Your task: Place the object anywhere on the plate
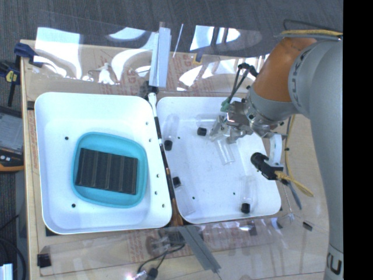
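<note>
Right, nearest us we see the tabletop (116, 249): brown board with loose cabling and a metal bracket along its front edge. On it sit two shallow white bins side by side. The left bin (52, 115) carries the plate (109, 169), a teal dish with a dark ribbed insert. The right bin (204, 197) has small black bits scattered about and a clear object (225, 151) lying flat near its middle, just below the gripper (228, 128). Whether the fingers are open or closed we cannot tell; nothing visibly sits between them. Further back, a glossy strip reflects the windows, then grey carpet (87, 4).
</note>
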Robot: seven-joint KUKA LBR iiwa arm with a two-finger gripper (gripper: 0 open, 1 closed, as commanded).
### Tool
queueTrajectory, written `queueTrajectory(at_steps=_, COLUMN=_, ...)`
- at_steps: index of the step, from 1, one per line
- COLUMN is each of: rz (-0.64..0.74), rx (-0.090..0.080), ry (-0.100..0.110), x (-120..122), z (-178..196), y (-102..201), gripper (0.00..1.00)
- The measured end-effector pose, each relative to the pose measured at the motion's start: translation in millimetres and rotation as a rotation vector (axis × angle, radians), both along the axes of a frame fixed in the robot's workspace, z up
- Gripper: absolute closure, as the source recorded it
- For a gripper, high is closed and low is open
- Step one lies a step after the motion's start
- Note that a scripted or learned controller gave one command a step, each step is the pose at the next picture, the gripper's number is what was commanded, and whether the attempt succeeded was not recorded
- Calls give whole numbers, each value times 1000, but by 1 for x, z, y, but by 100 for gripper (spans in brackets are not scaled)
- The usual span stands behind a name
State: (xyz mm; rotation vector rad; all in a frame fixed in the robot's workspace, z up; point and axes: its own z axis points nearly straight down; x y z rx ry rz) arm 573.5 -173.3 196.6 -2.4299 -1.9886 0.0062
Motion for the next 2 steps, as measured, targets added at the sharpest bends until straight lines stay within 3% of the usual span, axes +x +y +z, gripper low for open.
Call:
queueTrajectory(at_steps=1, rz=-63, rx=1, ry=2, x=-52, z=-6, y=85, gripper=100)
queueTrajectory(at_steps=2, rz=108, rx=2, ry=-2, x=-16, z=-6, y=130, gripper=100)
